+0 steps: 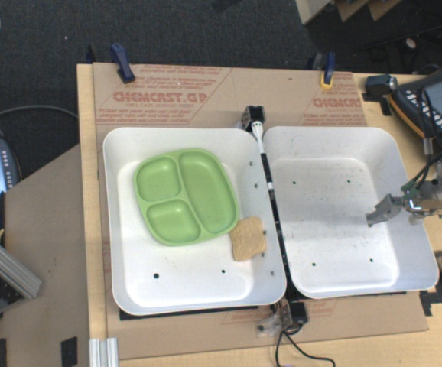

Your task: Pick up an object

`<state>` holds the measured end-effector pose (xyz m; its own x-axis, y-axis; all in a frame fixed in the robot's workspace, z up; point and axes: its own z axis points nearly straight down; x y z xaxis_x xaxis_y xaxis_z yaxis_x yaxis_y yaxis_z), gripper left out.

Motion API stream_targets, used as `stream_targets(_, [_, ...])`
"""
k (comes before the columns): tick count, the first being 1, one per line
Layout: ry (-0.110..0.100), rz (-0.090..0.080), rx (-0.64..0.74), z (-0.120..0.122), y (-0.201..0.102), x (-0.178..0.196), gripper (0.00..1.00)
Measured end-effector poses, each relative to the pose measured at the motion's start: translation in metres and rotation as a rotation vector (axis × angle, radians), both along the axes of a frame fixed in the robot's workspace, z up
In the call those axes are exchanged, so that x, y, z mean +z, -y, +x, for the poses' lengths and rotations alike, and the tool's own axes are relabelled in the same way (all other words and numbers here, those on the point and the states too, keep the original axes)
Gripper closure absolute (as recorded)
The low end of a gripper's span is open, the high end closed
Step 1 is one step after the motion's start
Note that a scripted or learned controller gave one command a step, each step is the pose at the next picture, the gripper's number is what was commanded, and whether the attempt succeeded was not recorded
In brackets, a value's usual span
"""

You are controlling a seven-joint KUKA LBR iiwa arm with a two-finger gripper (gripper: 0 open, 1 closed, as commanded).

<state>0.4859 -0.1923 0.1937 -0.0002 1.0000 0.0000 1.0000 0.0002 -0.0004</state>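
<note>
The camera view showed the end effector (379, 212) over the right bin (343, 147), its grip impossible to tell, while a tan sponge (248, 238) lay beside the green divided plate (186, 196) in the left bin (121, 205).

Probably a robotics lab, cardboard-covered bench (160, 98) held by clamps (121, 62), two white bins (114, 205), loose cables (305, 350)

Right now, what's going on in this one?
A robot arm reaches in from the right, its gripper over the right-hand bin, near that bin's right side. Nothing shows between its fingers. The things to pick lie in the left-hand bin: a green divided plate and a small tan piece touching the plate's lower right edge. Neither is being handled, so no pick has happened yet.
</note>
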Motion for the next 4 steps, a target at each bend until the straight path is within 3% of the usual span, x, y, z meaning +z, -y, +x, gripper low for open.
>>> stream_targets(1, [0.022,-0.01,0.002,0.02,0.017,0.249,0.0])
stream_targets(2, [0.008,-0.005,0.002,0.019,0.016,0.25,1.0])
stream_targets(3, [-0.008,0.004,0.007,0.028,-0.058,0.169,1.0])
stream_targets(4, [0.024,-0.007,0.003,0.073,-0.055,0.352,1.0])
